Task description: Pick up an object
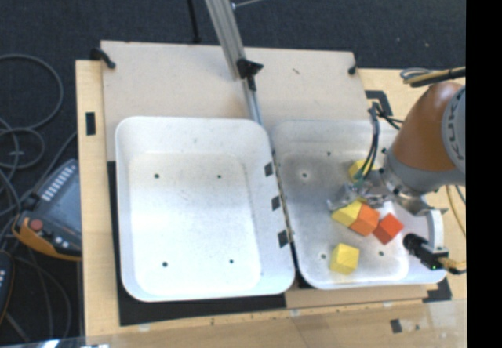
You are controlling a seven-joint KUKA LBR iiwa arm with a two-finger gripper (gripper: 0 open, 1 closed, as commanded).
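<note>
Nearest, a lone yellow foam cube (343,258) sits in the right white plastic bin (314,182). Approach step: my gripper (354,196) hovers over clustered yellow block (346,214) and orange block (365,221); next, descend squarely.

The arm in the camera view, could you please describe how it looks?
The arm is rounded and bulky, with a broad orange band over a grey wrist section. A thin dark cable with a green-yellow strand runs down its left side toward the gripper, a small grey metal piece.
</note>
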